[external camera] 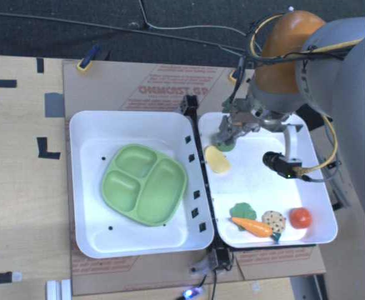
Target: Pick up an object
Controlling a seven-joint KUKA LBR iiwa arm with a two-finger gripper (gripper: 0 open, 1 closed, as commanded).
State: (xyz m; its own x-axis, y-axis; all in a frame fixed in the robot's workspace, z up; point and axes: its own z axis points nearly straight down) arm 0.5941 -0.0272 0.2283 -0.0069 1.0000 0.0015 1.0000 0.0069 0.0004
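The jaws (pixel 225 139) hang low at the far left corner of the right bin (pixel 314 167); whether they are spread or pressed together cannot be told. A pale yellow toy food piece (pixel 218 161) lies just beside and below them, seemingly touching a green piece (pixel 225 146) under them. The carrot (pixel 252 226), broccoli (pixel 243 211), cookie (pixel 273 220) and tomato (pixel 300 217) lie well apart, nearer the camera.

left bin (pixel 82 167): divided tray (pixel 144 184) lies in its middle | right bin (pixel 323 192): lemon (pixel 217 160) at the far-left corner, gripper (pixel 225 137) just behind it | near edge, left to right: broccoli (pixel 242 210), carrot (pixel 252 226), cookie (pixel 273 220), tomato (pixel 300 217)
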